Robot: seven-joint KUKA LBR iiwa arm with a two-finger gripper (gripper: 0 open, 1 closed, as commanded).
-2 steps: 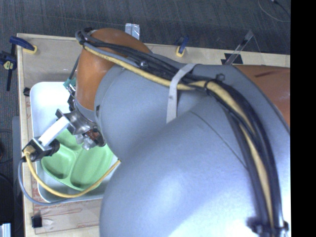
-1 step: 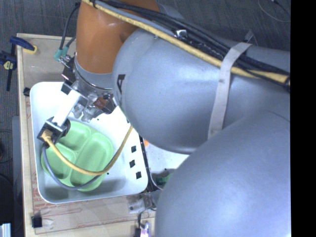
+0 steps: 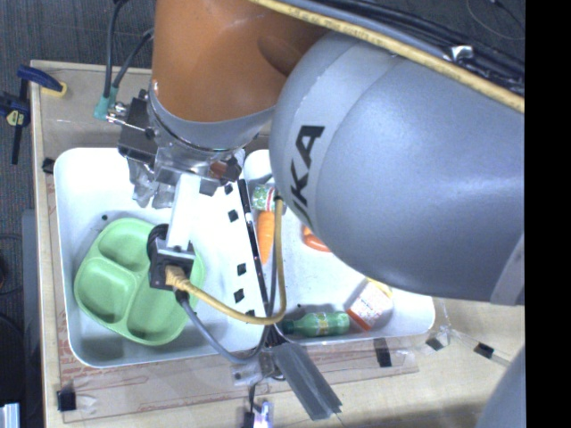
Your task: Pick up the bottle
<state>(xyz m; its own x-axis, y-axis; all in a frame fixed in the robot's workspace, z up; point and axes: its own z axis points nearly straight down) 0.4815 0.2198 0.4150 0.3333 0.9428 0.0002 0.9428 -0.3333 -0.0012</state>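
The bottle (image 3: 317, 322) is green and lies on its side along the near wall of the right bin (image 3: 412, 321). The arm's grey and orange bulk covers most of the view. My gripper (image 3: 150, 187) hangs over the far part of the left bin (image 3: 67, 172), just above the green plate (image 3: 111, 283). It is well to the left of the bottle, in the other bin, and I see nothing held in it.
A green divided plate lies in the left bin. In the right bin are an orange carrot-like item (image 3: 265, 234), a white and orange box (image 3: 370, 303) and a white object (image 3: 259, 163) at the back. A yellow cable (image 3: 219, 308) loops across the bins' divider.
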